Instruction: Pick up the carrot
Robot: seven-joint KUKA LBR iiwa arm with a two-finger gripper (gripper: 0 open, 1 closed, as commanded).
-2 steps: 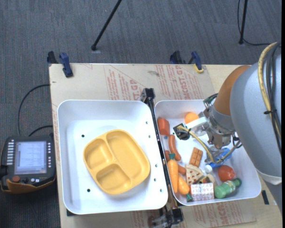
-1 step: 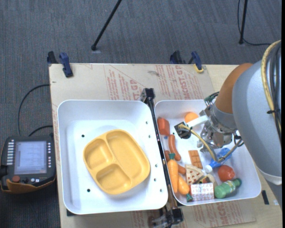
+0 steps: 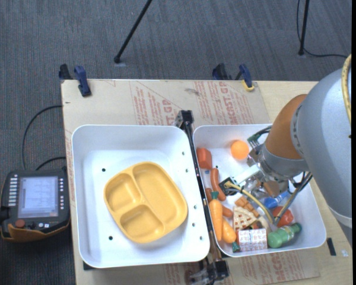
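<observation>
The carrot is a long orange piece lying lengthwise near the left wall of the right bin. A second, shorter orange piece lies just to its right. My gripper reaches in from the right and hangs over the middle of that bin, above the toy pile. It is up and to the right of the carrot and apart from it. Nothing shows between it and the carrot.
Around the carrot the right bin holds an orange ball, a red-orange piece, a sausage, a waffle piece, a white cube and a green toy. A yellow divided plate lies in the left bin.
</observation>
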